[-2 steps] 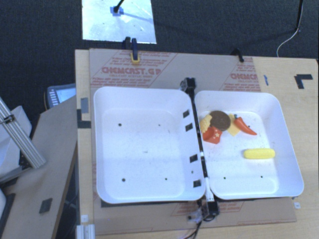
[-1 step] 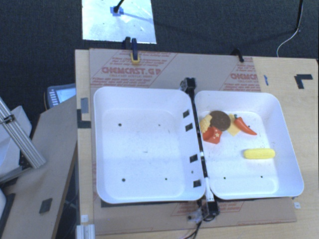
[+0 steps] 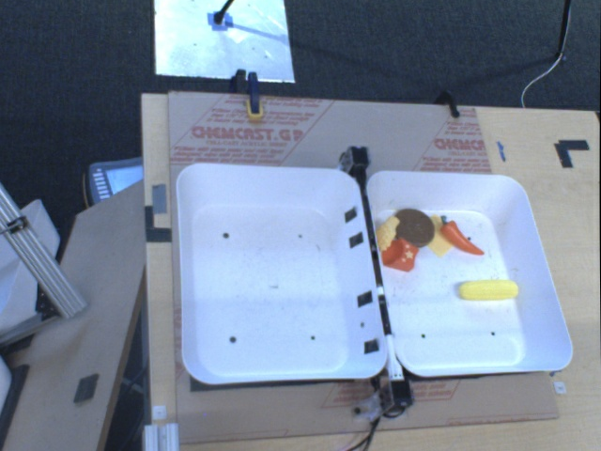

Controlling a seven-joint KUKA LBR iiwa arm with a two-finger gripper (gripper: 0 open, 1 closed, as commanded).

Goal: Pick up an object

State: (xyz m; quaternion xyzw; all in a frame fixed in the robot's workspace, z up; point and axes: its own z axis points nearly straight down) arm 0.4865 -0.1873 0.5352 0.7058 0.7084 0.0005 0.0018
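Two shallow white bins are sitting side by side on the bench (image 3: 563, 130), joined along a black hinge line at the frame's centre.

Left bin (image 3: 272, 280) (the larger-looking one, occupying centre-left): its floor is showing a few small dark holes and faint specks.

Right bin (image 3: 526, 346), centre-right of the frame, is holding a small group of objects:
- a brown round disc (image 3: 414, 225), lying in the upper left part of the bin;
- a red block (image 3: 400, 255), touching the disc's lower edge;
- a yellow piece (image 3: 385, 231), partly tucked under the disc, shape hard to make out;
- an orange-red carrot-like item (image 3: 460, 238), lying just right of the disc, possibly a toy pepper;
- a yellow corn-like cylinder (image 3: 488, 290), lying apart toward the bin's lower right.

The pincer's state cannot be told from this view.
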